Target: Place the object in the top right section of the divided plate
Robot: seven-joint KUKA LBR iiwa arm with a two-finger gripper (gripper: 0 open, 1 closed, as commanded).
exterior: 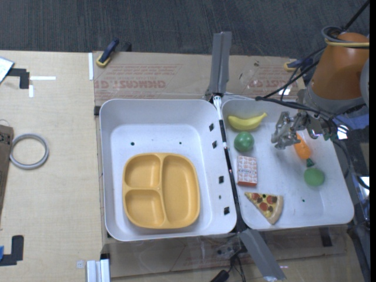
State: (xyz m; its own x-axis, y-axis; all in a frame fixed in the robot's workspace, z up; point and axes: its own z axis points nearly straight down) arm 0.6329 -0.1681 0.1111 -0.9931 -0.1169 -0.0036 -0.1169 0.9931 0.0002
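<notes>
**Over the right bin, nothing carried yet**

My end effector (286,135) hangs over the right bin (341,216), just beside an orange object (302,150) that I take to be the likely target, though the task does not name it. From this slant I cannot tell how my end effector is set, and I see nothing held in it. The orange object lies on the bin floor, with a green ball (314,177) near it on the side toward the camera. Further left in the same bin sit a banana (247,121), a second green ball (244,141), a red-and-white box (247,170) and a pizza slice (265,204).

The divided plate (161,190) rests in the left bin (117,128), its sections bare.

The orange piece looks like small toy food: probably light, stiff and smooth, so it may slip or roll. I would take it across its narrow middle, squarely, clear of the green ball.
</notes>
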